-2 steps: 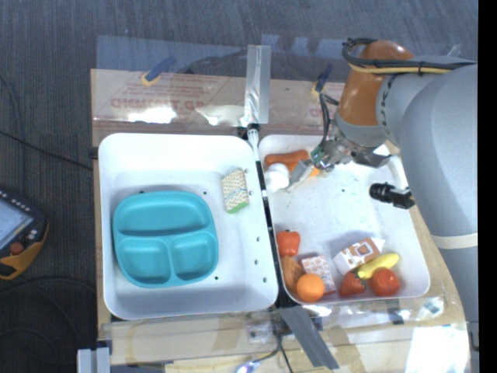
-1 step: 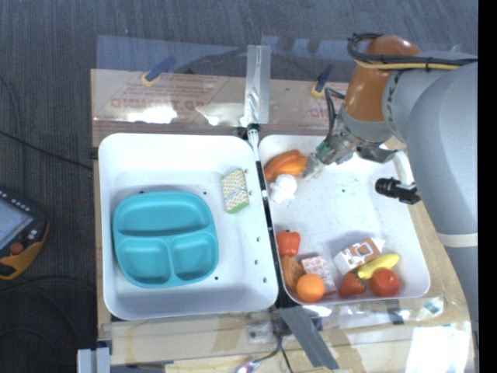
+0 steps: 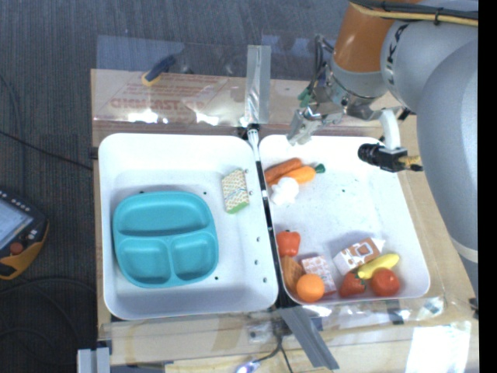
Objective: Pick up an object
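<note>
While the near end of the right white bin [image 3: 415, 231] holds a heap of toy food, a round orange fruit [image 3: 311, 287], a yellow banana [image 3: 378, 265] and a red tomato [image 3: 385, 283], the thing that looks best to pick up lies farther back. It is the long orange toy carrot [image 3: 284, 169], in the far left corner of that bin, close to the wall between the two bins. A small white ball [image 3: 286, 191] touches it on the near side.

Just past the bin's far rim hangs the silver two-finger gripper [image 3: 301, 131]. I cannot tell how its jaws stand, and nothing shows between them. The carrot lies nearer to us and a little left of the gripper. Its long side runs left to right, tilted a bit, with a green tip pointing right.
</note>
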You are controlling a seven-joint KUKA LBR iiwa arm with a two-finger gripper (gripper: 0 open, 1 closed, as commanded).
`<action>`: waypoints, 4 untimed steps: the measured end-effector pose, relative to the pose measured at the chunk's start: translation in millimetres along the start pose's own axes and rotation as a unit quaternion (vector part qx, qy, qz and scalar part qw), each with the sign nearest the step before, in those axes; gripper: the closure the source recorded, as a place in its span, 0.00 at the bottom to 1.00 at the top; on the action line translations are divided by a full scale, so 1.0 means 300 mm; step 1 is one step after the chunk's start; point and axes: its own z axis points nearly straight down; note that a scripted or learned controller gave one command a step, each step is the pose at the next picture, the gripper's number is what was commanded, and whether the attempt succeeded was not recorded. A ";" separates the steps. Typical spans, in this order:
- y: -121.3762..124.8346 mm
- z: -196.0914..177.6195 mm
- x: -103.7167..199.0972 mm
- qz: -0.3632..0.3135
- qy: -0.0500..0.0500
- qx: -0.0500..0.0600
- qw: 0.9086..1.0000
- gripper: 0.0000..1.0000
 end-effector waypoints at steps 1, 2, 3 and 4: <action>-0.044 0.221 -0.199 -0.204 0.001 0.000 0.979 1.00; -0.017 -0.039 -0.083 -0.108 0.000 -0.001 0.994 1.00; 0.004 -0.129 0.019 -0.010 0.001 0.000 1.000 1.00; 0.012 -0.194 0.057 0.002 0.001 0.000 1.000 1.00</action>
